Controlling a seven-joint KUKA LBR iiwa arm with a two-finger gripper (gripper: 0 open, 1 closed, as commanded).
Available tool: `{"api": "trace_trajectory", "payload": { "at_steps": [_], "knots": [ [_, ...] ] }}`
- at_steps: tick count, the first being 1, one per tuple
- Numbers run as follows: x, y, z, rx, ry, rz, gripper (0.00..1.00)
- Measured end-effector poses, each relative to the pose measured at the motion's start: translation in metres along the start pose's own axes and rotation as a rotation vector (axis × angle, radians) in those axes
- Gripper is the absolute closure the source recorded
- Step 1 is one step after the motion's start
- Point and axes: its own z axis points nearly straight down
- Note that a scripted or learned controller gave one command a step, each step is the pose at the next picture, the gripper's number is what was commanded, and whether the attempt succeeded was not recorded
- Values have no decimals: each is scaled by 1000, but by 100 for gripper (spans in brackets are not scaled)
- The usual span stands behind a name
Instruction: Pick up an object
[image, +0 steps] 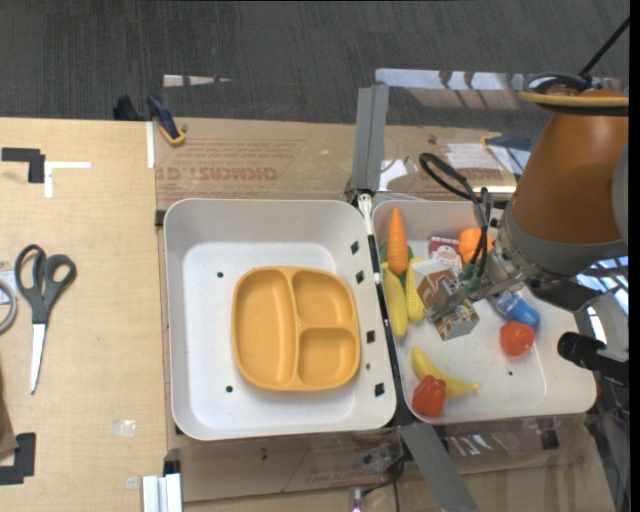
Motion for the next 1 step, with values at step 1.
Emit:
{"api": "trace_trajectory", "payload": {
  "at_steps": [1],
  "knots": [
    [-44, 64, -5, 2, 0, 43, 100]
  ]
}}
